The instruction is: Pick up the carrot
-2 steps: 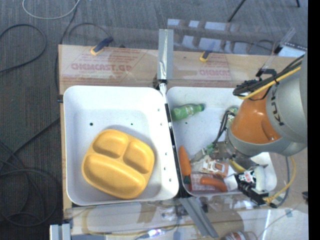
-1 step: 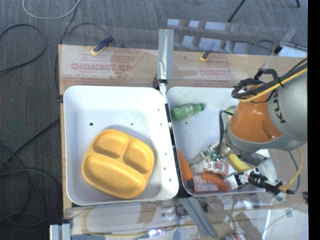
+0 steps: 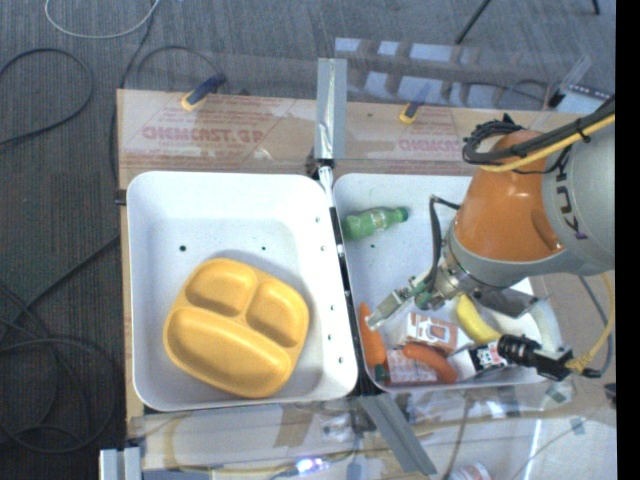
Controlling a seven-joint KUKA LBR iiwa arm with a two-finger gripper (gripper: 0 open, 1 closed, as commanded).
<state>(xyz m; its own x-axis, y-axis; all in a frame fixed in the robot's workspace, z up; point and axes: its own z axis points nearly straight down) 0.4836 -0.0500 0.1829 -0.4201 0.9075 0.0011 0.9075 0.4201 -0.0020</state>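
Grey carpet [image 3: 300, 18] with loose cables surrounds a cardboard-topped bench [image 3: 230, 133]. Left bin [image 3: 160, 208]: yellow divided tray [image 3: 237, 326]. Right bin [image 3: 400, 248]: carrot [image 3: 372, 346] along the left wall; gripper [image 3: 392, 310] just above it, fingers spread, holding nothing.

Your arm [image 3: 530, 208] reached in from the right, its orange band bulking above the wrist and the grey link trailing off toward the right edge. The wrist angled down and leftward, and the gripper [image 3: 392, 306] hung low, pointing toward the lower left.
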